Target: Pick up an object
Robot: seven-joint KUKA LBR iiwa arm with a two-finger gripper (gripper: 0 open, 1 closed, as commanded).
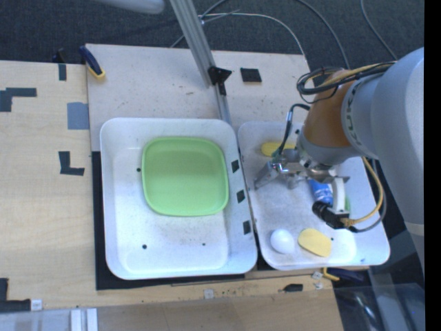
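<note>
1. Camera view: arm enters from the right, wrist low over the right bin [372,250]; gripper [275,171] sits near that bin's left wall, can't tell its state, wrist hides it.
2. Candidates, all in the right bin: white egg-like object [281,240] and yellow piece [315,242] at the front, just beside each other; blue object [322,192] under the wrist; another yellow piece [270,148] at the back, partly hidden.
3. Left bin [117,185] holds a green plate [185,176]; flat and wide, likely a poor grasp target.
4. Judgement: nothing seen gripped; pick not yet done.
</note>
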